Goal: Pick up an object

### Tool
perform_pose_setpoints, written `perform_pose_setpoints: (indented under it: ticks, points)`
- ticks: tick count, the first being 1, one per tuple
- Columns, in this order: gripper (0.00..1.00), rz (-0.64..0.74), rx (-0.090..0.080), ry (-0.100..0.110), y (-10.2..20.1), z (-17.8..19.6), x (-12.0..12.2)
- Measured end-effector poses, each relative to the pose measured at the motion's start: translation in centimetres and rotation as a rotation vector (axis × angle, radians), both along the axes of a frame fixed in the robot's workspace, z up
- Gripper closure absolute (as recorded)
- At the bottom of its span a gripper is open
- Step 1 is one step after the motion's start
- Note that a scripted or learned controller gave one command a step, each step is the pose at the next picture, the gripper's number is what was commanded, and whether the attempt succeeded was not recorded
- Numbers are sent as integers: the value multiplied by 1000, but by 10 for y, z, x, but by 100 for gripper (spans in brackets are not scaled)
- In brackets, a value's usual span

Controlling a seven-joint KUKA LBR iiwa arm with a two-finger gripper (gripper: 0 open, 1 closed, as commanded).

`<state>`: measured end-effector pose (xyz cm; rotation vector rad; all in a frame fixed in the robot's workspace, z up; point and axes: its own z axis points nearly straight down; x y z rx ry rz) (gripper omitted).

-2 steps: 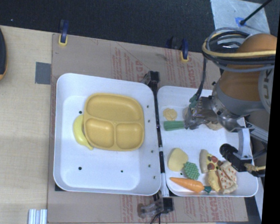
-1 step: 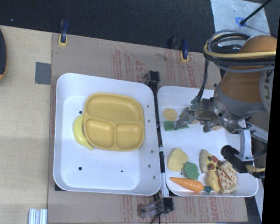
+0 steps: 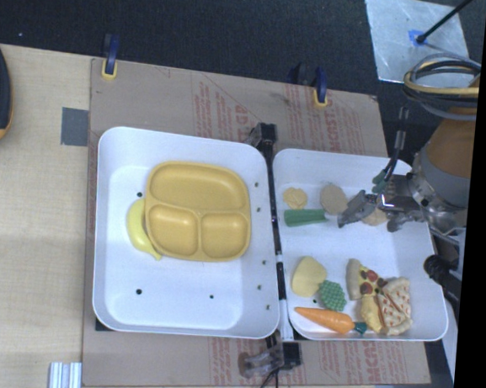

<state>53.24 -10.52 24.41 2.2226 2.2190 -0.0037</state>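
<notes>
- The pincer hangs low in the right bin, fingers spread apart, holding nothing.
- Toy foods lie around it: a green stick just left, a carrot nearer.
- A yellow divided tray sits in the left bin.

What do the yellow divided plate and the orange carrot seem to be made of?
The yellow divided plate looks like moulded plastic with a smooth, slightly glossy finish: even colour, rounded compartment ridges, soft highlights. The orange carrot is probably a plastic toy: uniform bright orange, smooth skin, a stiff green tip. Too small to rule out rubber.
</notes>
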Motion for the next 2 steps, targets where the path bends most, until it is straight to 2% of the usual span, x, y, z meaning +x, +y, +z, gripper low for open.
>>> perform_pose_setpoints:
  ticks: [1, 2]
  points:
    - [0, 0, 3, 13, -44, -89, -45]
    - [0, 5, 3, 4, -74, -155, -25]
